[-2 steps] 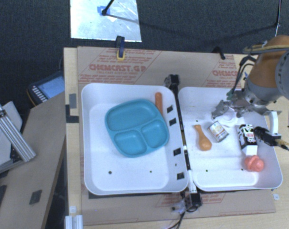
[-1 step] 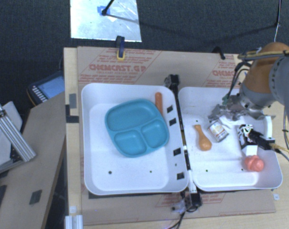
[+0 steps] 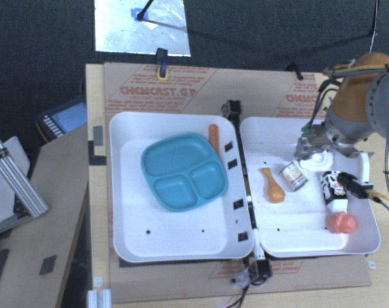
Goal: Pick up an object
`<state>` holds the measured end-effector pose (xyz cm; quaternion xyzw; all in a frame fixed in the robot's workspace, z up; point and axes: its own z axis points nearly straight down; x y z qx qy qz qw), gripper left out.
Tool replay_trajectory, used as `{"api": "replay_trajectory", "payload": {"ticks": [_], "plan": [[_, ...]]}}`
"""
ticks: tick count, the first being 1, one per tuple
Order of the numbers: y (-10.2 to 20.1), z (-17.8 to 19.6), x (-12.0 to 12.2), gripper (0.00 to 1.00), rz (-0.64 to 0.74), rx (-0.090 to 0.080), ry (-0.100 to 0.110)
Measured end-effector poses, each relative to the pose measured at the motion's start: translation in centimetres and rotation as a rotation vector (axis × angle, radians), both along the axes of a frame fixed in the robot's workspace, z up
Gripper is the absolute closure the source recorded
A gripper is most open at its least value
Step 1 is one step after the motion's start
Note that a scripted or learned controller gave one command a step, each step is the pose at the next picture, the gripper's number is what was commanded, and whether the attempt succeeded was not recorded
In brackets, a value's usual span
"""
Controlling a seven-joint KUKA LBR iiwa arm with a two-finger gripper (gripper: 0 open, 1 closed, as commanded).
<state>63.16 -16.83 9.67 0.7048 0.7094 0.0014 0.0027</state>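
- Grey arm's hand [image 3: 312, 147] hangs low in the right white plastic bin [image 3: 374, 236], just beside a small silver can [image 3: 293, 176].
- Its grip state cannot be told.

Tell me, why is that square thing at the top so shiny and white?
In the camera view, the shiny sheet behind the bench catches the light and glares pale, washing out its surface. The white bins are bright too, with soft, faint shadows under the blue tray. The end effector looks a little soft and blurry, so its small parts are hard to make out.
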Motion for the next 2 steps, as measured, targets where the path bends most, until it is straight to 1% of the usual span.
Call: {"api": "replay_trajectory", "payload": {"ticks": [1,2], "plan": [[0.1,6.2,-0.6,1.00,-0.003,0.001,-0.001],[-0.1,12.6,0.2,1.00,-0.001,-0.001,-0.003]]}}
